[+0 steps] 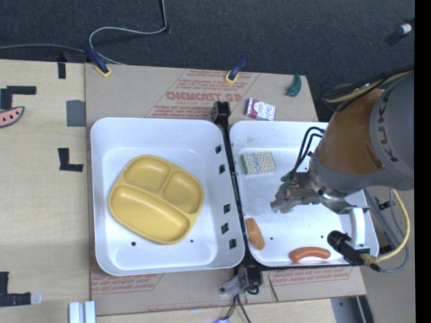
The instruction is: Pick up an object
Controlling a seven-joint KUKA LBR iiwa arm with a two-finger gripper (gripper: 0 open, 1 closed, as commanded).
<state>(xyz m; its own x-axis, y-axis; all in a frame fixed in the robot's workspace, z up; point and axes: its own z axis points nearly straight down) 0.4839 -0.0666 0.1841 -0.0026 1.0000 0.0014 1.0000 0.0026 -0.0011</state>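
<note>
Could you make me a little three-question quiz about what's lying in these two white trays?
1. True or false: the yellow divided plate lies in the left bin.
2. How many sausage-like food items lie along the near edge of the right bin?
3. Which is nearest the gripper: (a) the green patterned card, (b) the yellow divided plate, (c) the small packet outside the bins?

Key: 1 true. 2 two: an orange piece and a reddish sausage. 3 (a).
</note>
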